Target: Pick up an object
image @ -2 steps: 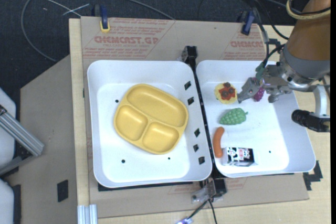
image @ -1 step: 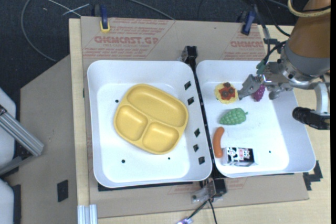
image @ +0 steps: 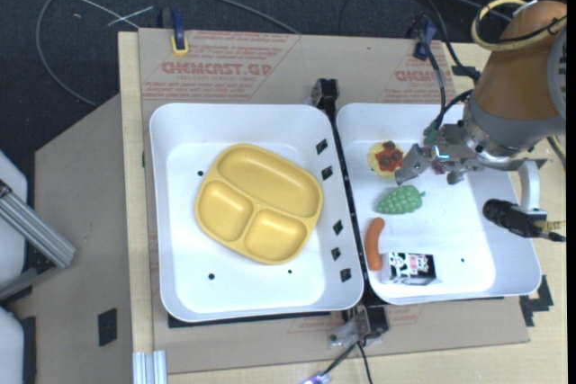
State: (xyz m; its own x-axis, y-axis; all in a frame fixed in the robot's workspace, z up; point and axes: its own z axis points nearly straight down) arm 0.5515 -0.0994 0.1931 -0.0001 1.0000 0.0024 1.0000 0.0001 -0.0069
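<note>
The arm (image: 517,76) enters from the right and bends down over the right bin (image: 504,270), its orange band uppermost and the grey wrist below it. The gripper (image: 432,165) sits low over the upper middle of that bin, its fingers spread apart, with nothing visible between them. One finger (image: 410,166) points down-left toward the green grape bunch (image: 400,200); whether it touches the bunch cannot be told.

Taking the grape bunch as reference: a yellow-and-red toy food piece (image: 385,157) lies just above it, beside the gripper's left finger. An orange sausage-shaped piece (image: 373,244) lies below and slightly left, near the bin's left wall. A small black-and-white carton (image: 411,266) lies below, just right of the sausage piece.

The left bin (image: 171,193), well left of the bunch, holds a yellow divided plate (image: 259,203) lying flat.
</note>
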